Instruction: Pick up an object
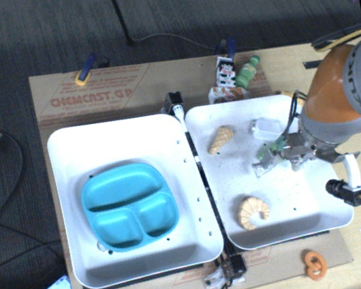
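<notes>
While the tool [273, 152] hangs low in the right bin [238, 234], its state cannot be told. Nearest, at upper centre, lies a clear plastic piece [265, 127]; being slick and pale, it could slip or be missed.

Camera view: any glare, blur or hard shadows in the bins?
Camera view: even, soft light, faint shadows beside the blue tray; the right bin floor is nearly blown out white; the clear item near the tool is soft and hard to make out.
</notes>
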`<state>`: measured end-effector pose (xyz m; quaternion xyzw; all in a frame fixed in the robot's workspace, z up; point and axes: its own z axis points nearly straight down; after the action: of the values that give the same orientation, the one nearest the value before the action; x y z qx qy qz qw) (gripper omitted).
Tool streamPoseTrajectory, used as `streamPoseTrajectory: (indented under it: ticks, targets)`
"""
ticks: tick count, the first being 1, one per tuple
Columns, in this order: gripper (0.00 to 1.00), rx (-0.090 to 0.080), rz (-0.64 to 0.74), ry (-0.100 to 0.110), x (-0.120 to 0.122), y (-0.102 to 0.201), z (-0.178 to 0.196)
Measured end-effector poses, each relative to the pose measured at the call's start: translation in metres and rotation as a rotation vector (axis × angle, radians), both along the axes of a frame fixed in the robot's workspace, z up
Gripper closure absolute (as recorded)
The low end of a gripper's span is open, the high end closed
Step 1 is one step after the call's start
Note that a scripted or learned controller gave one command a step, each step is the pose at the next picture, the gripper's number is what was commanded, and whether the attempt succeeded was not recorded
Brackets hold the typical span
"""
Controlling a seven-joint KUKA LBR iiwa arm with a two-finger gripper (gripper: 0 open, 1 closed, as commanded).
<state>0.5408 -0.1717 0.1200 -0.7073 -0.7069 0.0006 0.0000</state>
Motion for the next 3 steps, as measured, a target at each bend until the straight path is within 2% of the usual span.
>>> streamPoseTrajectory:
  ticks: [1,2,3]
  targets:
    - [0.00,0.000,0.002,-0.002,0.022,0.044,0.042]
    - [0.00,-0.003,0.000,-0.006,0.044,0.012,-0.032]
    - [0.00,-0.001,0.000,0.001,0.009,0.001,-0.002]
